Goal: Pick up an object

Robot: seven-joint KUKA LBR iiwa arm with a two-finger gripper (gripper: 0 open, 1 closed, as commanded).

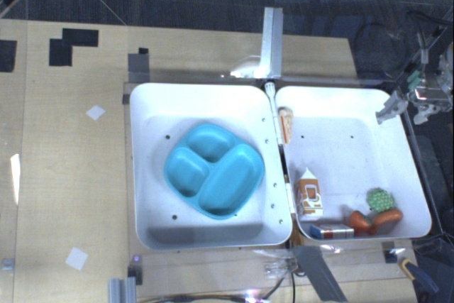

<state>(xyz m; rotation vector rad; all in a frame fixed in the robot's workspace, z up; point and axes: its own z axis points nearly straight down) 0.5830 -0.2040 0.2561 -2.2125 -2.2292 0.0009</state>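
while the two white bins sat side by side on the wooden bench (64,174), the gripper (392,108) hung at the far right edge of the camera view, over the upper right corner of the right bin (340,131), its grey metal tip poking in over the rim. the arm above it was mostly cut off by the frame; whether the gripper was open or closed could not be told, and it was well apart from every object.

left bin (145,174) held one thing: a blue divided plate (214,169) with three compartments, lying flat near the middle of the bin floor.

right bin had its contents pushed to the near and left sides. a small orange and white carton (309,196) stood upright against the left wall near the front. a thin orange and white stick-shaped packet (286,126) lay along the left wall further back. a red, white and blue tube-like item (330,230) lay flat along the front wall. just right of it, an orange-red sausage-shaped toy (374,219) lay touching or nearly touching a green bumpy ball (380,199) behind it. middle and back of that bin floor were bare white
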